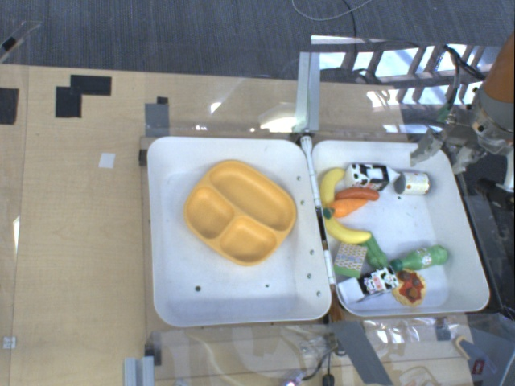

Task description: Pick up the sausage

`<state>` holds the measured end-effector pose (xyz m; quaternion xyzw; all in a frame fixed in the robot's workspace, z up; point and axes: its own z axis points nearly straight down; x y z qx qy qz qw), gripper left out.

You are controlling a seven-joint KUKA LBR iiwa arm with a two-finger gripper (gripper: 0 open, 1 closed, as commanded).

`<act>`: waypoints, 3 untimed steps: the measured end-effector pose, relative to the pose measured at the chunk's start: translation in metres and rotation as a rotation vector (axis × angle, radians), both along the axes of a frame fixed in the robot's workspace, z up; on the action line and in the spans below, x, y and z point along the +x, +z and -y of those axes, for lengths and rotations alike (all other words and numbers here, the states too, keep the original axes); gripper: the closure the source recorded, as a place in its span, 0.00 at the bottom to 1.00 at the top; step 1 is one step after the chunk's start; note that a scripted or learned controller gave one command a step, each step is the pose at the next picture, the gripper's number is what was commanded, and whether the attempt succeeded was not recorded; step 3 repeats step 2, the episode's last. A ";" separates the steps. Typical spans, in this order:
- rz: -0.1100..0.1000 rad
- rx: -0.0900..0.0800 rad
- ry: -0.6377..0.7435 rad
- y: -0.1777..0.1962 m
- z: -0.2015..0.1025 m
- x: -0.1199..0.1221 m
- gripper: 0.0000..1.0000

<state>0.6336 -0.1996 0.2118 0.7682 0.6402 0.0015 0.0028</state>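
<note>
The sausage (359,193) is a short reddish-orange link lying in the right bin (475,280), near that bin's upper left. It rests against an orange carrot (346,207) and beside a yellow banana (331,185). My gripper (441,156) hangs over the bin's far right corner, well to the right of the sausage. Its two grey fingers (423,149) stand apart, open, with nothing between them. A small white cup (414,184) lies on its side just below the gripper.
A cow-patterned block (367,174) touches the sausage's upper side. Further down lie a second banana (348,232), a green bottle (420,257), another cow-patterned piece (376,281) and a pizza slice (409,288). A yellow divided plate (240,211) sits in the left bin (169,288).
</note>
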 end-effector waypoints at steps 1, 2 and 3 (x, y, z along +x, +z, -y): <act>0.026 -0.006 0.007 -0.089 -0.029 0.030 0.00; 0.000 0.000 0.064 -0.051 -0.032 -0.003 0.00; 0.000 0.000 0.064 -0.051 -0.032 -0.003 0.00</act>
